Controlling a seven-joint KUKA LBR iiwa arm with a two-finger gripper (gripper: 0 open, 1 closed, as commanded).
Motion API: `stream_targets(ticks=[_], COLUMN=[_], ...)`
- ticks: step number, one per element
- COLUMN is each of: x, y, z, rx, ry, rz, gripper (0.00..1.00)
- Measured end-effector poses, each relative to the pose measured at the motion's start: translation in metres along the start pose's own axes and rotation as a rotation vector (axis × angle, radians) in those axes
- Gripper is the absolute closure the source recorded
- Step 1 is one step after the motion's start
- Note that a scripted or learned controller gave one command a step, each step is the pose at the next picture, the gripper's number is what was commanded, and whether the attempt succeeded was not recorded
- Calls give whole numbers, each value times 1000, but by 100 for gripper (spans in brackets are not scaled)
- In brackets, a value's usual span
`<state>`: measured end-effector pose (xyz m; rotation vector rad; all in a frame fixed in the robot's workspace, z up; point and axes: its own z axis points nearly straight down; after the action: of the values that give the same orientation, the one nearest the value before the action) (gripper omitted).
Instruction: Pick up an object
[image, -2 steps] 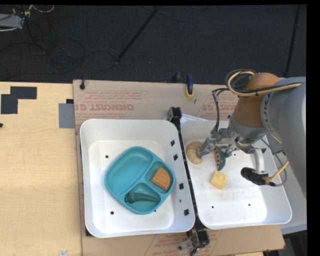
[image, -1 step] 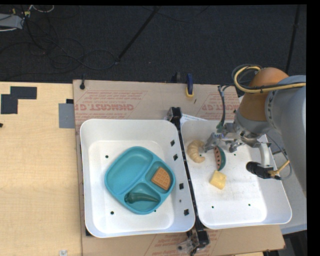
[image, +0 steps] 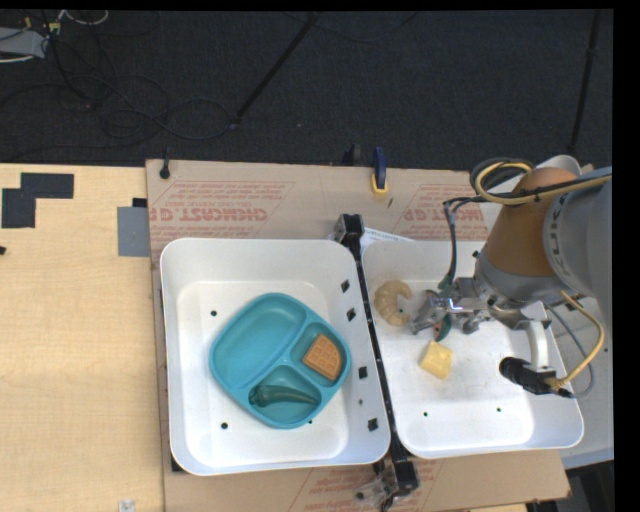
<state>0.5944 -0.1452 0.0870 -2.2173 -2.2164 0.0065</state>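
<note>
Two white bins sit side by side on a cardboard sheet laid over the bench. The left bin holds a teal divided plate; a tan waffle-patterned piece lies in its right compartment and a dark teal item lies in its lower compartment. The right bin holds a pale ring-shaped object near its left wall and a yellow block just below and to the right of it, the two close but apart. The arm enters from the right and reaches down into the right bin, with cables looping over it. The gripper is low over the bin floor, just right of the ring and just above the block in the view. Whether it touches either cannot be told, and the state of the jaws cannot be told at this resolution; nothing is visibly held between them. A black fitting on the arm hangs over the bin's right part. A blue and yellow clamp grips the sheet's far edge.
</note>
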Motion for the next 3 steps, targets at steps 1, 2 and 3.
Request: stream_targets(ticks=[1,2,3], x=[-20,43,39], y=[46,13,13], z=[-2,0,-10], rx=[-9,-1,-2], ry=[-3,2,-1], rz=[-4,-4,1], gripper=[0,0,100])
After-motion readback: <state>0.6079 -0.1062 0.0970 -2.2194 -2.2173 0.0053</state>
